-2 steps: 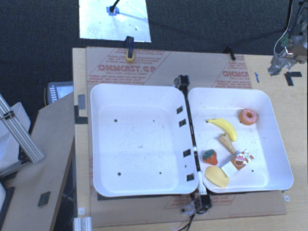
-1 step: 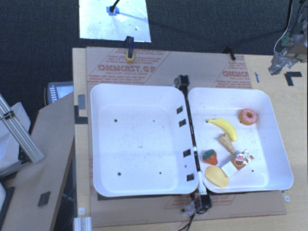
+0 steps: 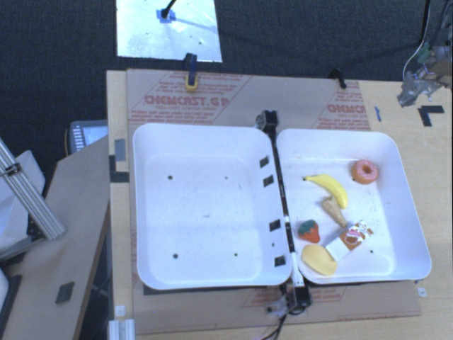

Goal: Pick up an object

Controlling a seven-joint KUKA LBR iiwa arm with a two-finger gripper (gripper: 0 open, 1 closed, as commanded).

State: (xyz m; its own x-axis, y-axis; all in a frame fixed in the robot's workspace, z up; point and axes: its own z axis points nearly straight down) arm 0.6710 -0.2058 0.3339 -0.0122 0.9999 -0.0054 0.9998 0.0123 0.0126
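In the right bin lie several small toys: a pink donut at the back right, a yellow banana, a tan piece below it, a red strawberry, a small red and white carton, and a yellow lemon-like piece at the front. My gripper hangs high at the right edge of the view, beyond the back right corner of that bin, far from all the toys and with nothing visibly in it.
The left bin sits beside the right one, joined by a black-clipped divider. Both rest on a brown board. A shiny metal plate lies at the back, and a metal rail stands at the left.
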